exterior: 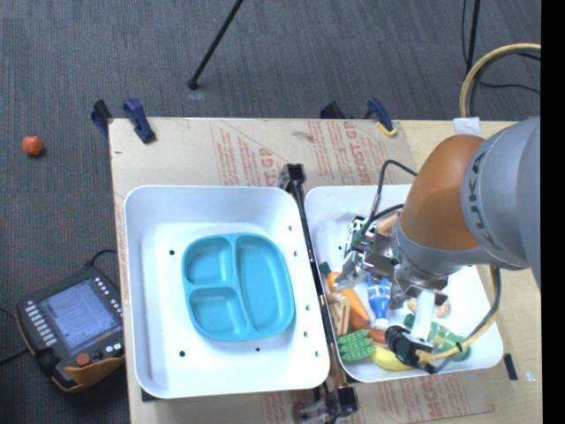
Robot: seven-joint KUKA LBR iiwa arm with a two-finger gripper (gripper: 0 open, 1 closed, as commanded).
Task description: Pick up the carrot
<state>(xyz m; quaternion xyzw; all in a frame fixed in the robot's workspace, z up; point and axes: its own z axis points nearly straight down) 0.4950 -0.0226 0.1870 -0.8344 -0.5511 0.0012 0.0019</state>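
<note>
Reaching for the carrot [353,302], you should come down straight: it lies at the left side of the right bin [331,203], crowded by toys. Whether the hand [399,300] is apart, I cannot tell.

We are looking at a robotics lab: grey carpet [353,42], a plywood counter [229,153] fixed with blue clamps [139,119], two white bins [212,201], a teach pendant [71,325] lying on the floor, tripod legs [219,35] standing behind, and a yellow cable [490,64] looping to the arm [468,201].
</note>
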